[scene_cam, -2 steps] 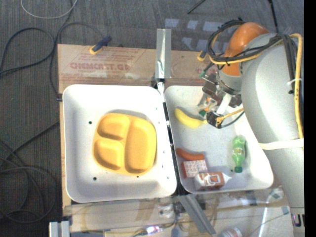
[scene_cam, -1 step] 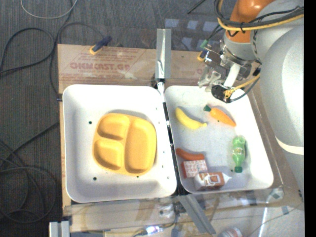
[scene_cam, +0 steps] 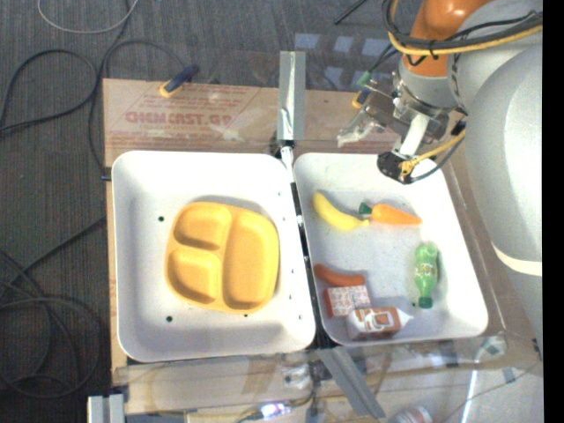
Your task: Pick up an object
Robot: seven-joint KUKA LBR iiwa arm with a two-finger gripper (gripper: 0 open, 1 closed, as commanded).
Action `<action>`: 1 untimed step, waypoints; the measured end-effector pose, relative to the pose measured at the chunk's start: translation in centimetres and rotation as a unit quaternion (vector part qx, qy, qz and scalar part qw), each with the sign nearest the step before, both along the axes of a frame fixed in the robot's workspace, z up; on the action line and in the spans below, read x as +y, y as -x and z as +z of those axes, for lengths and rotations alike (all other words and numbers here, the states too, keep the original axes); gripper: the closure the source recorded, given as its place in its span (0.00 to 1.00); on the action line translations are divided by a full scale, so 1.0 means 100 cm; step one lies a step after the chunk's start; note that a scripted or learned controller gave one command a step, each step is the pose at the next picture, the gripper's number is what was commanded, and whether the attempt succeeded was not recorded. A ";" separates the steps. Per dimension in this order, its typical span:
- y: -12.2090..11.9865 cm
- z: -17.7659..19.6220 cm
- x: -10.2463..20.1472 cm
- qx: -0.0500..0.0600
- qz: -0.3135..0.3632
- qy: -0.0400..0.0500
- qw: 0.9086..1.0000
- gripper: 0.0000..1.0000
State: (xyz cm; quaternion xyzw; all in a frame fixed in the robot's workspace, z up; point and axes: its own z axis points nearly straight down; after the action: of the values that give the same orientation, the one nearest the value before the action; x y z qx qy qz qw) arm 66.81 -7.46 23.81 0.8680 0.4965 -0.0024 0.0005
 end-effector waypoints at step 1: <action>0.000 0.086 -0.027 0.000 -0.034 0.000 0.999 0.00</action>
State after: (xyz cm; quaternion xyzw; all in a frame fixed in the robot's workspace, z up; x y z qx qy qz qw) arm 66.84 -10.19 32.37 0.8846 0.4663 -0.0022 0.0008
